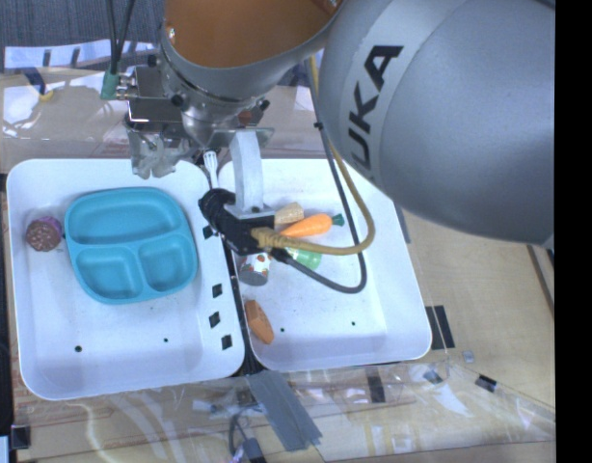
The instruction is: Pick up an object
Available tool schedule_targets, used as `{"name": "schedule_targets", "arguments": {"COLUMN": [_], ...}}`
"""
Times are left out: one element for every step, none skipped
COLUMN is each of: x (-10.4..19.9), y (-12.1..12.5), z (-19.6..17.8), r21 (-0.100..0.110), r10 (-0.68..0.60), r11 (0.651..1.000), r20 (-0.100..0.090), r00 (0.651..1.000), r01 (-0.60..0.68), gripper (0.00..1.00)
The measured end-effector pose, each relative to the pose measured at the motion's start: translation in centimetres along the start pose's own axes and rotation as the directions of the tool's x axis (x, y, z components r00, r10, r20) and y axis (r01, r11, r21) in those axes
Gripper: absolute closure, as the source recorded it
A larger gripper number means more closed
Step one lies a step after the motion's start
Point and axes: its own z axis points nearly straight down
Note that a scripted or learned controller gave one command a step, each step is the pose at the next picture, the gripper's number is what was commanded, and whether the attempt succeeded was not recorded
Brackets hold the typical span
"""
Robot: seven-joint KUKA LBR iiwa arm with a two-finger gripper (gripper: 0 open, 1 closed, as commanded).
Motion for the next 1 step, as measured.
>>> {"name": "schedule_targets", "arguments": {"x": [0.99], "y": [-2.52], "z": [-0.1], "r21": [0.001], "r10": [0.007], "r11": [1.0], "r20": [0.001], "r00": [1.0], "r01": [-0.007], "gripper": [1.0]}}
